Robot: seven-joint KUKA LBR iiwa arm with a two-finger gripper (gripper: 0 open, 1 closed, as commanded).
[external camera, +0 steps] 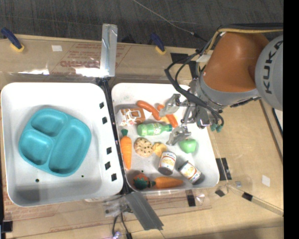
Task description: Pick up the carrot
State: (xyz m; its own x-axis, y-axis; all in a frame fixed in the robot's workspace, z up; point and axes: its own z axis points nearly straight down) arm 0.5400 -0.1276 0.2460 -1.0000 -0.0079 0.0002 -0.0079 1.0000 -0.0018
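Note:
One carrot (125, 152) with a green top lies upright along the left wall of the right bin (207, 148). A second carrot (167, 182) lies flat at the bin's front edge. My gripper (175, 120) hovers over the bin's back right part, with its fingers spread open. One fingertip (169, 105) is near an orange sausage (148, 108), the other (179, 135) near a green apple (189, 145). A short orange piece (171, 118) lies under the gap between the fingers, not gripped. Both carrots are well left of and in front of the gripper.
The right bin also holds a green bottle (153, 129), a cookie (143, 147), two small cans (167, 162) (190, 171) and a brown packet (131, 116). A teal divided plate (54, 141) sits in the left bin (15, 98). The arm's bulk overhangs the right bin's back right corner.

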